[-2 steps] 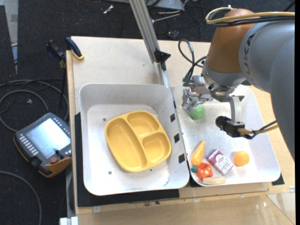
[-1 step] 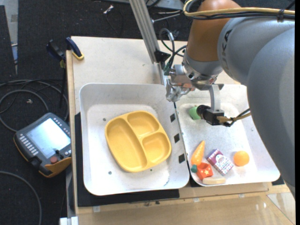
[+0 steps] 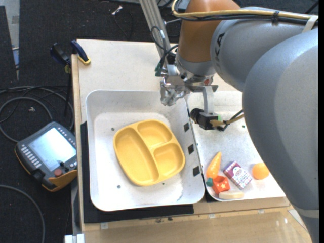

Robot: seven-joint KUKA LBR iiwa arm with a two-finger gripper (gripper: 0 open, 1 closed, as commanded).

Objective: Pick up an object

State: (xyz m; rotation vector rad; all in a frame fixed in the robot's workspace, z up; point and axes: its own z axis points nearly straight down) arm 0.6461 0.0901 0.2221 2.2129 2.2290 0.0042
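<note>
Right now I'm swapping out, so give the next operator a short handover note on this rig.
Gripper: over the left bin's far right corner, with nothing seen between its fingers.
Left bin: yellow tray.
Right bin, near end: carrot, red pepper, small box, orange.
Done: nothing picked yet.
Left: grasp and lift one object.

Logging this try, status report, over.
Gripper over left bin's far right corner, nothing seen held. Yellow plate untouched below. Carrot, small box, orange in right bin.
</note>
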